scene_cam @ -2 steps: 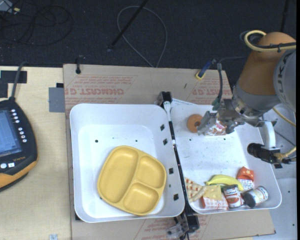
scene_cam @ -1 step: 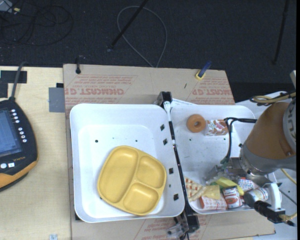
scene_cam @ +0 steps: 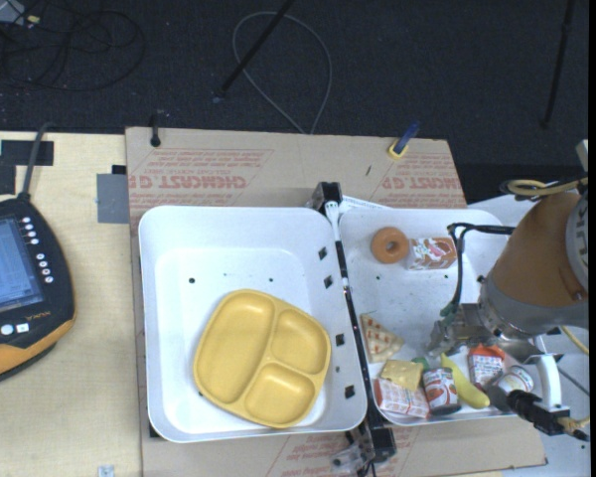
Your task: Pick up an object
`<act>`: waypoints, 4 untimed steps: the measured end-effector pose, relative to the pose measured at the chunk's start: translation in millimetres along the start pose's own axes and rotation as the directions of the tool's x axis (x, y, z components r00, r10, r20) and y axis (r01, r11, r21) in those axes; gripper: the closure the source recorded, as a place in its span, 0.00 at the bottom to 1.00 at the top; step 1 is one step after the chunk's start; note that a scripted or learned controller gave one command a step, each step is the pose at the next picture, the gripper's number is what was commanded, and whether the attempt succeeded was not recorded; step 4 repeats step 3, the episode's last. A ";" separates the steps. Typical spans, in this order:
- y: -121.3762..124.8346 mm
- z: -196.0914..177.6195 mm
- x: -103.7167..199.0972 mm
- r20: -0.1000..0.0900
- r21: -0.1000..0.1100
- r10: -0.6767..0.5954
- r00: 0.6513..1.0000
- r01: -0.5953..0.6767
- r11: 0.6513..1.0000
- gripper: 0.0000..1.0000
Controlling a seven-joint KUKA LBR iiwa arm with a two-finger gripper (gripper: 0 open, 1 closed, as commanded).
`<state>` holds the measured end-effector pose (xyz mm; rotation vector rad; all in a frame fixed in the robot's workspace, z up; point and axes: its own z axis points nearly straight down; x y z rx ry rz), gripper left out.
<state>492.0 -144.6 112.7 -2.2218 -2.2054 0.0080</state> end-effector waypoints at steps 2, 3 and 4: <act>107.0 -82.9 6.0 0.007 -0.021 -0.012 1.000 0.012 1.000 0.00; 70.3 -55.0 38.5 0.001 -0.001 -0.009 1.000 0.009 1.000 0.00; 70.3 -55.0 38.5 0.001 -0.001 -0.009 1.000 0.009 1.000 0.00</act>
